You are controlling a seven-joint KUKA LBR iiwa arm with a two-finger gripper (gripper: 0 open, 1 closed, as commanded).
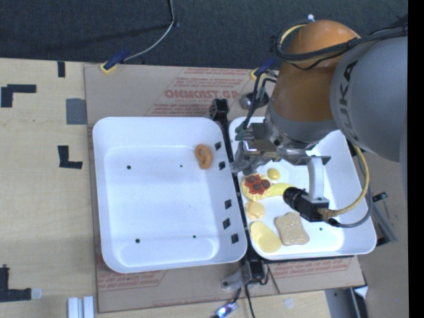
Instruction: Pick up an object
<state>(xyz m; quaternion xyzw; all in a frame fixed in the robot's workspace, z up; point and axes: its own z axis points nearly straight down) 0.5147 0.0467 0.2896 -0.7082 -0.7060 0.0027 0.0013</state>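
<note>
The right bin (pixel 354 240) holds several food-like items: a red and yellow piece (pixel 256 186), a small yellow piece (pixel 273 174), a pale yellow lump (pixel 255 209), a yellow disc (pixel 266 238) and a tan bread slice (pixel 291 228). A brown pastry-like piece (pixel 204 155) lies in the left bin (pixel 119 177) near its far right corner. My gripper (pixel 255 159) hangs low over the far left part of the right bin, just above the red and yellow piece. The wrist hides its fingers.
The grey and orange arm covers the far half of the right bin. A row of black clips (pixel 230 204) runs along the wall between the two bins. Brown cardboard (pixel 165 91) lies under both bins.
</note>
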